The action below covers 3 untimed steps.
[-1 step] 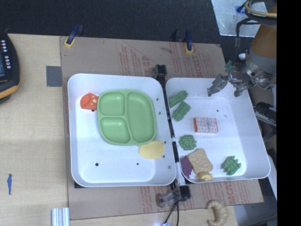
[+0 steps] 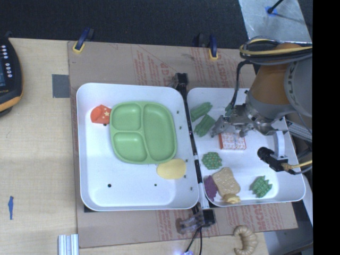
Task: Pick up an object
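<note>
You can see the gripper (image 2: 229,127) low in the right bin (image 2: 297,193), right of the middle of the frame. Its dark metal fingers point left and down, but you cannot tell how wide they stand or whether anything is between them. Just under them lies a small red and white card (image 2: 234,142), flat on the bin floor. Just to the left of the gripper lie two green leafy pieces (image 2: 202,118), near the bin's left wall.

Look lower in the same bin. You see a round green bumpy piece (image 2: 212,160), and below it a tan slice like bread (image 2: 226,180) lying partly over a purple piece (image 2: 210,187), with a little yellow bit (image 2: 231,198) at the bottom edge. A spiky green piece (image 2: 261,186) sits lower right.

The grey arm (image 2: 276,92) with its orange band comes in from the right edge.

In the left bin (image 2: 95,190) you see a green tray (image 2: 143,132) with three parts, a red piece (image 2: 100,114) touching its upper left side, and a yellow lump (image 2: 171,169) at its lower right.
</note>
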Each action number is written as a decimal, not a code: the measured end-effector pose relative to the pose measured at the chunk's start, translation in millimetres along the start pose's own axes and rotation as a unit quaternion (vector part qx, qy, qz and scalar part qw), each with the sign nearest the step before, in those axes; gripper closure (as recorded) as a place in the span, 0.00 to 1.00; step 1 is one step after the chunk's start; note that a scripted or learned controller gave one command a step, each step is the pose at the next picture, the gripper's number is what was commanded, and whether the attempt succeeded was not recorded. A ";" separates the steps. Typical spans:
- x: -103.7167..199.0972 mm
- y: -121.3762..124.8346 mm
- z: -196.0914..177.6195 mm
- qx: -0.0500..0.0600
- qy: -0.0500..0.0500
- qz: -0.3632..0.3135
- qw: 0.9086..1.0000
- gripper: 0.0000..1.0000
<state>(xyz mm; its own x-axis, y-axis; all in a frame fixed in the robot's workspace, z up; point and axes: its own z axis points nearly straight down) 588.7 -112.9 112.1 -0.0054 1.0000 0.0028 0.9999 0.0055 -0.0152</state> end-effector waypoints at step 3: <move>-8.0 -11.1 17.3 -0.011 -0.004 0.000 1.000 0.00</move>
<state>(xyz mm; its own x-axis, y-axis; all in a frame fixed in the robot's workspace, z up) 577.4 -120.9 94.9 -0.0049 1.0000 -0.0047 1.0000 0.0050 0.0066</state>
